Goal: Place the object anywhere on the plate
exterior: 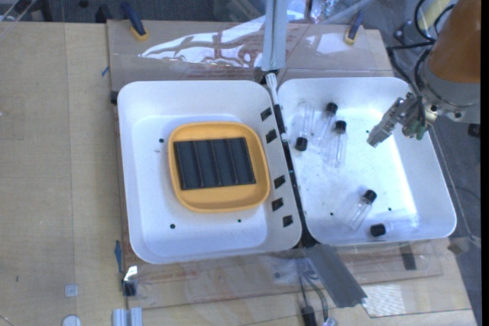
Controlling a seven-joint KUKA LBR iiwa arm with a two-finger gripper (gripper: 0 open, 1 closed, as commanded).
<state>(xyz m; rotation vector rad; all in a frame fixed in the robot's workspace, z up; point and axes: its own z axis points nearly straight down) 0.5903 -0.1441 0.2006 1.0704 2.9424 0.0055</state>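
While the arm hangs over the right bin (428, 187):
Gripper (380, 135): fingers pressed together, gripping nothing
Vials (336, 135): clear, black-capped, scattered in right bin, one (359, 208) near front
Plate (219, 166): yellow, dark ribbed insert, left bin (141, 187)
Divider: black clips between bins

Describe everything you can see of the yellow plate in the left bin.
The plate is a shallow, rounded-rectangle dish with a yellow-orange rim, plastic by its look. Its middle holds a dark inset panel split by ridges into about four long strips. It lies flat near the middle of the left bin, turned slightly against the bin's edges. Nothing lies on it, and only the bin floor beneath touches it.
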